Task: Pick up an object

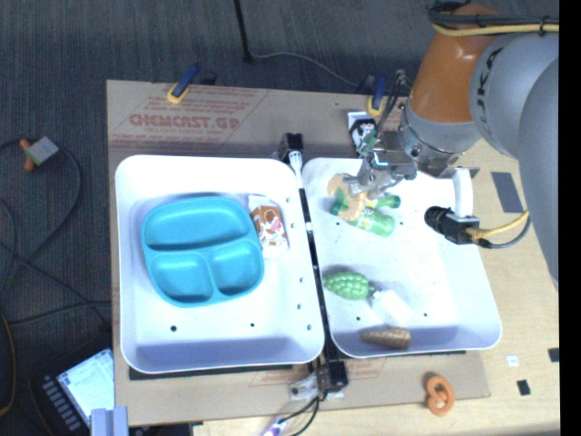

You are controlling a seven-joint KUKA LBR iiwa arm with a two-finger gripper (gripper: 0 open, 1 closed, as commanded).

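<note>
- The gripper (370, 182) hangs over the far left part of the right bin (472, 321), right above a small cluster of items.
- How wide it stands cannot be told, as it blends into the clutter below it.
- That cluster is a green bottle (374, 220) lying on its side, with a pale tan object (343, 189) just beside it toward the bin's far left corner.
- Nearer the left wall of the same bin lies a bumpy green toy (348, 286); a white object (392, 307) sits just beside it toward the near edge.
- A brown oblong piece (387, 337) rests against the near wall of the right bin.
- The left bin (136, 334) carries a blue divided tray (201, 248), and a small printed packet (269, 226) lies beside the tray by the bin's right wall.
- An orange ring-shaped item (439, 392) lies on the bench (136, 116), outside the right bin's near edge.
</note>
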